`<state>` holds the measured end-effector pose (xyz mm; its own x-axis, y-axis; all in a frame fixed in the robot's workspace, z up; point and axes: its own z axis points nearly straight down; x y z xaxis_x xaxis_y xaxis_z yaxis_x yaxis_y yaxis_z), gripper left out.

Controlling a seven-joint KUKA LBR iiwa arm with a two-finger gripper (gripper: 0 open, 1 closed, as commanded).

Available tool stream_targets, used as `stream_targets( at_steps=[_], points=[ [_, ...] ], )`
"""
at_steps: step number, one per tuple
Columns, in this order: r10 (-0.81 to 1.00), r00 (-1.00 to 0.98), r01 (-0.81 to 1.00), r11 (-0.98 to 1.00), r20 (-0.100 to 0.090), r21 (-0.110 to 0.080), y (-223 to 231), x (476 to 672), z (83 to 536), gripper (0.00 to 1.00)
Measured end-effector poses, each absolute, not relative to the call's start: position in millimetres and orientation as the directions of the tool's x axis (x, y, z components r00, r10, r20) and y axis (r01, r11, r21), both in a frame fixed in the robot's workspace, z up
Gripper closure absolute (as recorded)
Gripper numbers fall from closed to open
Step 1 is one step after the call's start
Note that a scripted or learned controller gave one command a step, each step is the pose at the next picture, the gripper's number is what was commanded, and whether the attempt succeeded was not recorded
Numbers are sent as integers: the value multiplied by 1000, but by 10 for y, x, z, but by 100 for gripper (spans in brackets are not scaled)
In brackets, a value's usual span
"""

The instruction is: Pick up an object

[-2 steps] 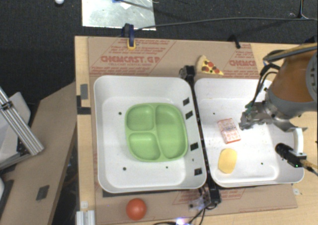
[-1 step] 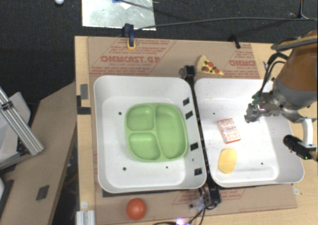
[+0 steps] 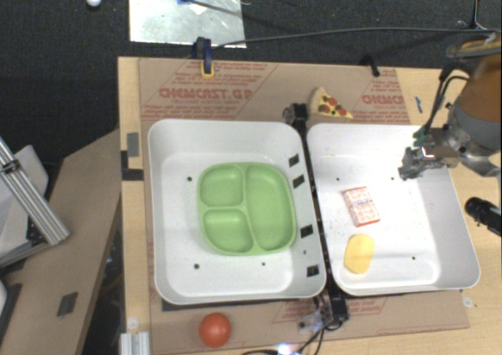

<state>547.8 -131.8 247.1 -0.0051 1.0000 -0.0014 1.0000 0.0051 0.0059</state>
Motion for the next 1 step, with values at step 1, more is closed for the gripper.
stream_targets(
  at_steps=[1],
  points=[
    [1000, -9, 1000, 9, 1, 2, -769, 5583, 2366, 100]
  ],
)
